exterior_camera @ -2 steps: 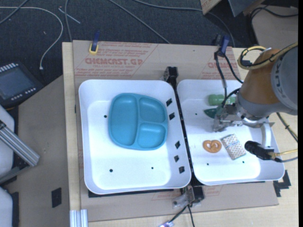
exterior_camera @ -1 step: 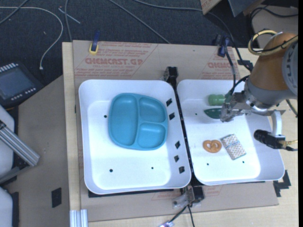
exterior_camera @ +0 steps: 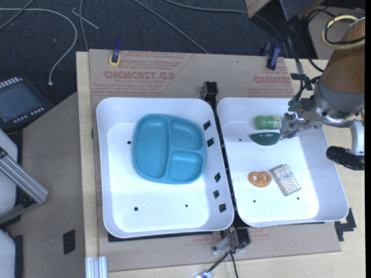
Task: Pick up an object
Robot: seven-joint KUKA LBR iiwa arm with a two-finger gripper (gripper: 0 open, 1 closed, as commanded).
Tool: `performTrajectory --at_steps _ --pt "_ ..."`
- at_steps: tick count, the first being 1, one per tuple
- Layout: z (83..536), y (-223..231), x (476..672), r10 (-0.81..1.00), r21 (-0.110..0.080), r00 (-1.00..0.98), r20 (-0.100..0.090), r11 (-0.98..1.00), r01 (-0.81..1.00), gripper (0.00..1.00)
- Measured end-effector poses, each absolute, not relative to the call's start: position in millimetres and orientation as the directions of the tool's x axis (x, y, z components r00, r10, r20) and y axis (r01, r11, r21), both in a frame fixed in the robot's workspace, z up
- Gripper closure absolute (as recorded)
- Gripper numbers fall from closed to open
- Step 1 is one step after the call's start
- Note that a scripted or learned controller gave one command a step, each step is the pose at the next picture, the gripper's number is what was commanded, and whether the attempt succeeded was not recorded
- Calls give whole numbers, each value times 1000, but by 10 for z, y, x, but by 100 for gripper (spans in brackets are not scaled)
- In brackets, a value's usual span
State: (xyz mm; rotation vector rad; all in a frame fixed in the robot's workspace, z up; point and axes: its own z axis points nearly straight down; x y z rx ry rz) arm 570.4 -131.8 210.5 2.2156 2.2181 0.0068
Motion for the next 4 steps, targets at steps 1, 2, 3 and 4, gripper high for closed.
performTrajectory --at_steps 1,2,3,4 --pt "2533 -1318 5716 1000 6 -1 -1 1 1000 100" --pt "2433 -740 5707 1000 -2 -5 2 5 1000 100" --pt "2451 -267 5691 1000 -2 -6 3 6 1000 100" --pt "2507 227 5565 1000 -2 -6 3 6 1000 100"
